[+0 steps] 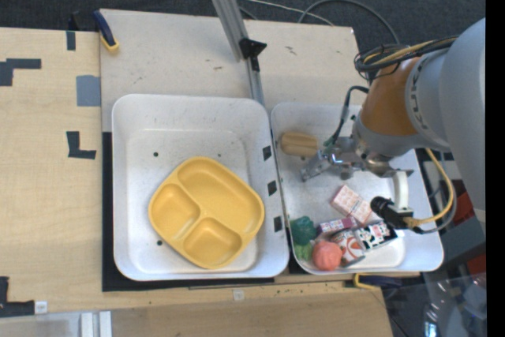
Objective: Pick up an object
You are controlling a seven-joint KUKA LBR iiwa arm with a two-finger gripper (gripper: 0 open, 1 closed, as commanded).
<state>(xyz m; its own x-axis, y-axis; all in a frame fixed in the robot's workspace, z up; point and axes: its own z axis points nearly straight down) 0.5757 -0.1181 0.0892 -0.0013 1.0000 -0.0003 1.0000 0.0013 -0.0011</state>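
In the right bin point(410, 252), the gripper point(314, 167) sits low with its fingers apart, just below a tan wooden block point(298, 144); it seems to grip nothing. A yellow tray point(207, 211) lies in the left bin point(130, 170).

The table point(47, 170) is light wood on the left, marked with grey and dark tape patches. A paler, scuffed board point(197, 51) lies over its middle and right part, and a blue-and-yellow clamp point(106, 30) grips that board's upper left corner. On a dark mat point(106, 209) sit two shallow white bins, touching side by side: the left bin point(130, 170) and the right bin point(426, 249). A grey metal post point(225, 0) slants up from behind the bins
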